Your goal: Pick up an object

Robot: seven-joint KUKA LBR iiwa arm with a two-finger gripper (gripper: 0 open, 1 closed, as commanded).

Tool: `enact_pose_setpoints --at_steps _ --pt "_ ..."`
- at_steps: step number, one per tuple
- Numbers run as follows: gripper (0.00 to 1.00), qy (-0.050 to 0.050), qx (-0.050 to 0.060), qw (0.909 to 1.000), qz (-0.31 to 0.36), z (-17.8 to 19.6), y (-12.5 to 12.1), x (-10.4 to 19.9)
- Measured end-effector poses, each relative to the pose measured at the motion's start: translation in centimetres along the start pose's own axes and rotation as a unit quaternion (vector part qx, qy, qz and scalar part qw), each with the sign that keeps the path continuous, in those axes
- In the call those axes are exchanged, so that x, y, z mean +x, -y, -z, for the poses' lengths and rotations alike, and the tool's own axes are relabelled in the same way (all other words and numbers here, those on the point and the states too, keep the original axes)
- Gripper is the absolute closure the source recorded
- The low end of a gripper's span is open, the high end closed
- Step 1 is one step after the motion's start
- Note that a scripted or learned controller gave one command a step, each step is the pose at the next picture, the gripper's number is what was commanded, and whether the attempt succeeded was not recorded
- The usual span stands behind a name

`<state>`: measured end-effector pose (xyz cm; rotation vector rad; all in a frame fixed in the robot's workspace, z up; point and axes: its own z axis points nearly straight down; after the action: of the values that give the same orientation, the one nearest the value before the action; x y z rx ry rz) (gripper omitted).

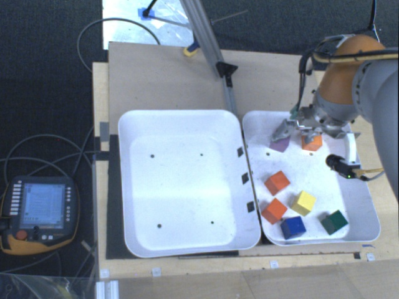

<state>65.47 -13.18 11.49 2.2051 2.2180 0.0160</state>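
The gripper (298,129) hangs low in the right bin (368,210), between a purple block (280,144) and an orange block (312,142); its grip I cannot tell.

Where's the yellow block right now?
The yellow block lies in the right bin, toward its front, between the blue block and the green block.

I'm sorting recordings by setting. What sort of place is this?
Probably a robotics lab: a grey robot arm works over white bins of coloured blocks, and a teach pendant lies on the floor.
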Motion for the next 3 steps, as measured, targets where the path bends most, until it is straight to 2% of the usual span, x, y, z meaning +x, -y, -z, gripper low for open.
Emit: enact_pose_setpoints --at_steps 1,2,3 --pt "0.0 0.0 -0.002 1.0 -0.001 -0.2 -0.2 0.0" --pt "1.0 0.0 -0.005 1.0 0.001 0.9 -0.4 0.0" --pt "1.0 0.0 0.005 1.0 -0.001 6.0 -0.5 -1.0"
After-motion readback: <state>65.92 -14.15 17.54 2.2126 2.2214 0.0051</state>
